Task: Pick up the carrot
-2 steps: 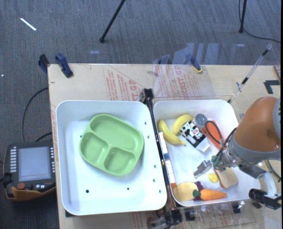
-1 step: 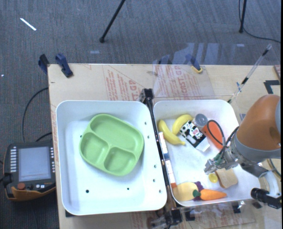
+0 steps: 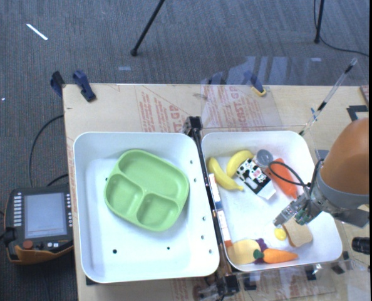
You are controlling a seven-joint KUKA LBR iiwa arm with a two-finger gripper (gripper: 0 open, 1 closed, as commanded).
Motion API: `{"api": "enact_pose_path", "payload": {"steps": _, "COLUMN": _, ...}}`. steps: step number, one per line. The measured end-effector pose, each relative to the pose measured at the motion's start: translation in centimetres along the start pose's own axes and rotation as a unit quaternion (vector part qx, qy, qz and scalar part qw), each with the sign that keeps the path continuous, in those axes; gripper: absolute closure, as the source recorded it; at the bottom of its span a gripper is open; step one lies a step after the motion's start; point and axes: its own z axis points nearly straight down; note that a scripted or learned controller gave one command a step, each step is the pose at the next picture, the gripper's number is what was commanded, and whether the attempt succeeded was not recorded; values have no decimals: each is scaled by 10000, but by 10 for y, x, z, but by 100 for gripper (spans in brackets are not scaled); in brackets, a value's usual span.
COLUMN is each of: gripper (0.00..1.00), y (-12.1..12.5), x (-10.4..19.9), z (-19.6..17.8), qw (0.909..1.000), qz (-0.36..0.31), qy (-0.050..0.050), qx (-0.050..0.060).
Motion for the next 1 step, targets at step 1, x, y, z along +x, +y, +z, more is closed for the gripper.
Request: {"api": "enact_pose_path", "payload": {"steps": 1, "gripper": 100, "y": -6, "x": -10, "z": 65, "qw": 9763, "qz": -2165, "qy": -6, "qx": -14}}
